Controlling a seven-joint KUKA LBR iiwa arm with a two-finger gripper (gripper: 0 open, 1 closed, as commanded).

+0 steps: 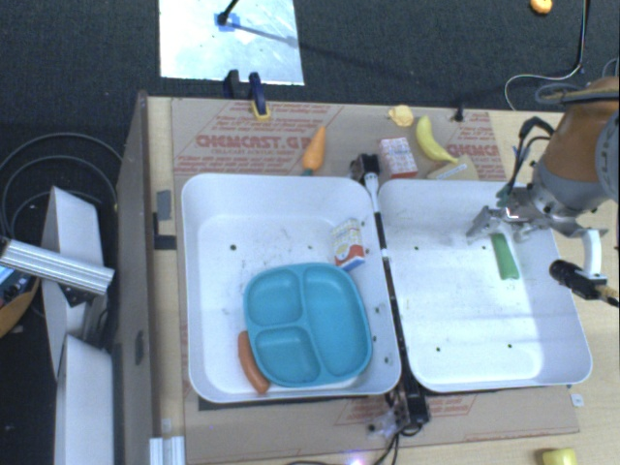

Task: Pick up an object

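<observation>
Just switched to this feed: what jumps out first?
The blue tray fills the front of the left bin, with an orange sausage at its left edge. In the right bin, a green stick lies just below the arm's pincer.

Green stick (505,256) just below gripper (504,223): smooth plastic look, slight sheen. Right bin (455,356) under jaws: white plastic, glossy. Left bin (218,221), well left of jaws: same plastic, scuffed, speckled. Blue divided plate (308,324): matt plastic. Bench top (252,139): printed cardboard, matt. Floor (77,56): dark, rough carpet.
</observation>
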